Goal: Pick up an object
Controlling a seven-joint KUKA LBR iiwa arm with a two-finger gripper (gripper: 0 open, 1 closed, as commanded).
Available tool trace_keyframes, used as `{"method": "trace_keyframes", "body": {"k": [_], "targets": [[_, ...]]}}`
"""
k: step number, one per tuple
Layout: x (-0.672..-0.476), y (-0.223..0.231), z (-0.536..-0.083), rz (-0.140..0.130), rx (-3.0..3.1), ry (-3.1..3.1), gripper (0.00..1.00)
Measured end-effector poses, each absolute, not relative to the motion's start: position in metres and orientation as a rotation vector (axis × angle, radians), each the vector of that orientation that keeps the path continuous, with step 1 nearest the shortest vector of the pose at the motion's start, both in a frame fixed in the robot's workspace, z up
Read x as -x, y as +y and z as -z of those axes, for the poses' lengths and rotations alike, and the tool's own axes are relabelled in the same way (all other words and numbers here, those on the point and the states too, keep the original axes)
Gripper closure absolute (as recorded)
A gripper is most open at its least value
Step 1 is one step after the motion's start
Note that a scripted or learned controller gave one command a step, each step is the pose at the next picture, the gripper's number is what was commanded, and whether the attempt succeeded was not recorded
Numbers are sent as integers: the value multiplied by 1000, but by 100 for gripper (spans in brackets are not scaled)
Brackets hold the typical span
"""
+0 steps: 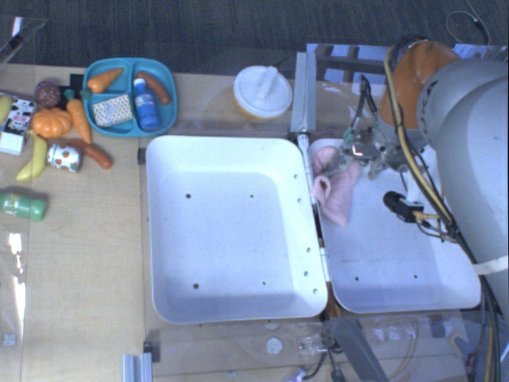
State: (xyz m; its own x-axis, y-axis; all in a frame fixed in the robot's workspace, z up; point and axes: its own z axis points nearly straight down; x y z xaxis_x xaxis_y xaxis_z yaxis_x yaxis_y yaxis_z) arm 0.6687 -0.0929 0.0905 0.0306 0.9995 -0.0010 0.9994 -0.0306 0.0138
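The pink crumpled cloth (pixel 337 188) lies in the right white bin (pixel 398 289), against that bin's left wall near its far left corner, bunched into soft folds with one rolled lobe toward the divider between the bins. The tool (pixel 359 151) stands just to the cloth's right and slightly farther back, above the cloth's upper right edge; whether it touches the fabric cannot be told, and no cloth shows between its parts.

Going from the left edge of the surface (pixel 71 293): a green cylindrical bottle (pixel 24 206) lies on its side near the left edge. Behind it sits a cluster of toy food, with a yellow plastic banana (pixel 33 160), a small printed tin can (pixel 64 157), an orange toy pumpkin (pixel 52 122) and an orange toy carrot (pixel 79 122). Next, toward the far edge, a blue divided plastic plate (pixel 163 78) holds another carrot piece, a blue small bottle (pixel 145 104) and a checked sponge-like square (pixel 111 111).

The left white bin (pixel 231 237) takes up the middle of the surface. Beyond its far right corner stands a white round lidded container with a yellow rim (pixel 263 91).

Right of the cloth, the grey arm with its orange band (pixel 417 74) comes in over the right bin's far right part, trailing black and yellow cables (pixel 413 181).
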Motion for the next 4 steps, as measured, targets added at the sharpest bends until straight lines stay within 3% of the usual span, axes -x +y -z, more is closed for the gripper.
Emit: {"method": "trace_keyframes", "body": {"k": [1, 2, 3, 4], "targets": [[-670, -158, -129, 0, -2150, 2286, 0], [-670, -201, -218, -1, -2301, 2133, 0], [-671, -108, -94, -5, -2141, 2292, 0], [-672, -184, -88, -8, -2053, 2376, 0]]}}
